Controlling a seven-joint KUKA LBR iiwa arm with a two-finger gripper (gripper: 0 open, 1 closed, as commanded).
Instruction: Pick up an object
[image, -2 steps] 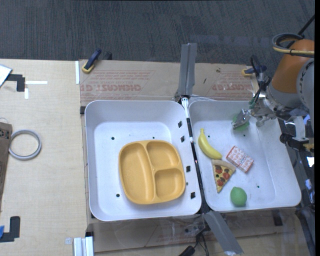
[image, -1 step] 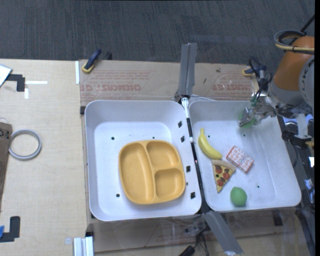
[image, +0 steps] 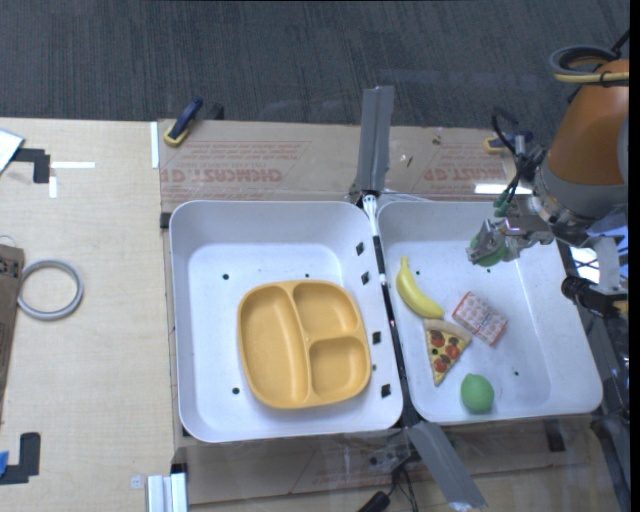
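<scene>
The right bin (image: 520, 395) holds a yellow banana (image: 416, 290), a pizza slice toy (image: 443, 351), a pink patterned packet (image: 480, 318) and a green ball (image: 477, 392). My gripper (image: 490, 246) hangs over the back of that bin, above and right of the banana, apart from all the objects. I see nothing between its fingers.
The left bin (image: 200, 330) holds a yellow divided plate (image: 305, 342). A grey divider post (image: 375, 140) stands between the bins at the back. A tape roll (image: 47, 289) lies on the wooden bench to the left.
</scene>
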